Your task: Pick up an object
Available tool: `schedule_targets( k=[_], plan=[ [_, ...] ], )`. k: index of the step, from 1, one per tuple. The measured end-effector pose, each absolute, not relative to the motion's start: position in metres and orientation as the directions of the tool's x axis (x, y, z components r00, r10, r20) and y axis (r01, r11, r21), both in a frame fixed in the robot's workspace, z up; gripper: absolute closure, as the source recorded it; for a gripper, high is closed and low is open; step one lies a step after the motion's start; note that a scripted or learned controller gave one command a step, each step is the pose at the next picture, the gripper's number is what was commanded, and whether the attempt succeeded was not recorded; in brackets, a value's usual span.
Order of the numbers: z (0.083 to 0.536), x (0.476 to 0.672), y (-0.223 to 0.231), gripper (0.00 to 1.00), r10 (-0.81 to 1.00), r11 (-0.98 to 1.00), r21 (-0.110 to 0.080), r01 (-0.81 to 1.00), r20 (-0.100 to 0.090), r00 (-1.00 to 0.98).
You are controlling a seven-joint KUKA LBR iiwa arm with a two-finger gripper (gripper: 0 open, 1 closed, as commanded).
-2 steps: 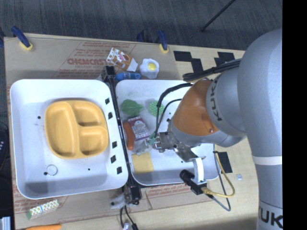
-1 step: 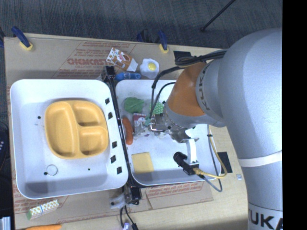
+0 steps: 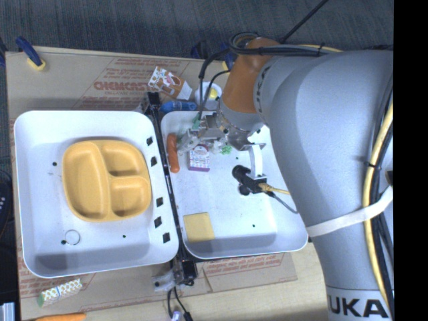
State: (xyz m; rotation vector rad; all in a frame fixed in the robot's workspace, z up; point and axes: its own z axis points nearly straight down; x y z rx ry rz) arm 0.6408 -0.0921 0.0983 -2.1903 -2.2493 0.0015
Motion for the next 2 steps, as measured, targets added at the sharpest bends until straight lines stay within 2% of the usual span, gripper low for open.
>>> schedule_targets(
  k=[1,2],
  plan=[
    [0.108,0.641,-0.092,1.0,0.999,0.034,-0.006,0.999,0.001,-0.034],
    [0.236,0.63,-0.08,1.0,0.99,-0.141,0.0,0.99,0.0,0.141]
  ],
)
